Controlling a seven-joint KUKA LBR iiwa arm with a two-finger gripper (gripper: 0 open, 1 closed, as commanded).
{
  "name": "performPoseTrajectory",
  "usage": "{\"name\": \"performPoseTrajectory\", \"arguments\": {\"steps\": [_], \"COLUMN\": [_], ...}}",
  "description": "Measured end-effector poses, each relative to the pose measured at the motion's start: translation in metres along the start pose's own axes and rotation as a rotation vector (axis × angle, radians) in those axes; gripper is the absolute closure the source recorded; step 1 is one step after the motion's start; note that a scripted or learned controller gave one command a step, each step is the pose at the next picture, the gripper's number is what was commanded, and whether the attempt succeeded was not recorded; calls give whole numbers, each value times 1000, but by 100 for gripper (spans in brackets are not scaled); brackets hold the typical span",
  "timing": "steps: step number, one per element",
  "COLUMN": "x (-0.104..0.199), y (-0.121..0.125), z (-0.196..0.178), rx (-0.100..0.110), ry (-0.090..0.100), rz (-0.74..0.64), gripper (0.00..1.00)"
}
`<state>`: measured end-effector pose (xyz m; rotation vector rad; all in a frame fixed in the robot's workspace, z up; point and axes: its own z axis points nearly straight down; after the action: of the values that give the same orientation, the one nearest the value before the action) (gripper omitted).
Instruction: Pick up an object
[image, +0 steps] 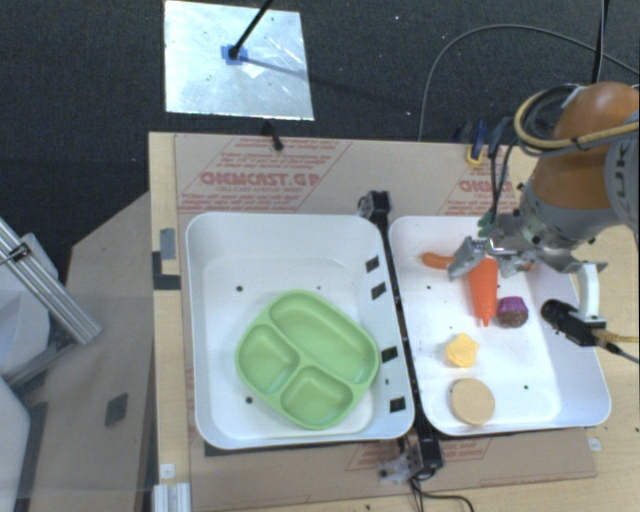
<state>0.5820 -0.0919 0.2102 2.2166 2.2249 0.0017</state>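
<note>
Carrot (483, 289), a toy one in bright orange, lies in the right bin (580, 400) with its thick end up under the gripper (492, 256) and its tip pointing toward the near edge. Whether the carrot sits between the fingers or merely beneath them cannot be told from above, nor whether they are apart or together. The grey arm (578, 160) leans in from the right, its orange band high above the wrist, with cables looping over it. Just left of the gripper lies a small orange sausage-like piece (435, 261); to the carrot's right, nearly touching, rests a purple and brown toy (512, 311). Nearer the front sit a yellow lump (461, 350) and a round tan biscuit (472, 401). The left bin (215, 250) holds a green divided plate (307, 359). On the cardboard sheet (330, 165) behind the bins, red print reads "CHEMCAST GP", seen upside down.
</note>
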Motion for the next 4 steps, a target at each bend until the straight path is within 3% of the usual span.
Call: {"name": "performPoseTrajectory", "arguments": {"steps": [1, 2, 3, 4], "x": [0, -45, -50, 78], "y": [1, -45, -44, -40], "z": [-11, -136, -310, -294], "rx": [-3, -13, -21, -1], "ry": [0, -5, -6, 3], "rz": [-3, 6, -1, -15], "gripper": [100, 100, 100, 100]}}
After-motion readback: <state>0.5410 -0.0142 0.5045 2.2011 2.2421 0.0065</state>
